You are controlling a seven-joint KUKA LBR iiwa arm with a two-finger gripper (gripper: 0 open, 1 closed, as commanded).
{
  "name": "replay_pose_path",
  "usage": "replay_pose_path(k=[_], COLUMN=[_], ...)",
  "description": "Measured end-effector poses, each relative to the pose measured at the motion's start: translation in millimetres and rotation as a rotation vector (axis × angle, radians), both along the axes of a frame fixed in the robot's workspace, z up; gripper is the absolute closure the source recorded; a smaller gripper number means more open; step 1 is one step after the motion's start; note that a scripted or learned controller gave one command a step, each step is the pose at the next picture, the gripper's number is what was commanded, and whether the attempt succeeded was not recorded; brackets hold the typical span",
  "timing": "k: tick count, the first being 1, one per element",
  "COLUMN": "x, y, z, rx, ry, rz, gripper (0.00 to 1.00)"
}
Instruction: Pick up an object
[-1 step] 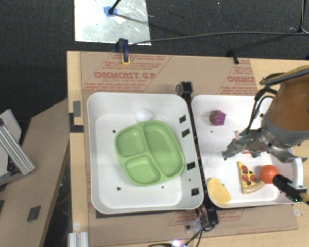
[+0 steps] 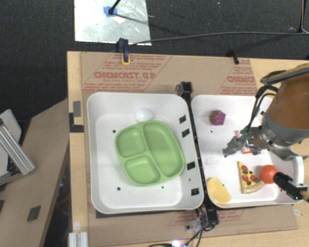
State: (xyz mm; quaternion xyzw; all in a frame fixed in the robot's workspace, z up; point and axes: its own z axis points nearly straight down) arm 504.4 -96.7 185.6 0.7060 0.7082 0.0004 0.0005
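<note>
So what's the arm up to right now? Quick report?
Gripper over right bin, nothing visibly held. Pizza slice and tomato just below it, purple block above. Green tray sits in left bin.

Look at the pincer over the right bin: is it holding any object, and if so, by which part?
Nothing is held. The pincer hangs over bare bin floor, apart from the purple block and the pizza slice.

Dark carpeted floor (image 2: 31, 45), cardboard-covered bench (image 2: 159, 71), silvery sheet (image 2: 92, 14) beyond
</note>
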Motion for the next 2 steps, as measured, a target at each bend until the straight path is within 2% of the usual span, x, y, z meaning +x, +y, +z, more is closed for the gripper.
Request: replay_pose_path(k=[2], x=[5.0], y=[-1.2], z=[-81.0], rx=[0.000], ry=[0.000], rz=[-0.002], gripper=[0.00])
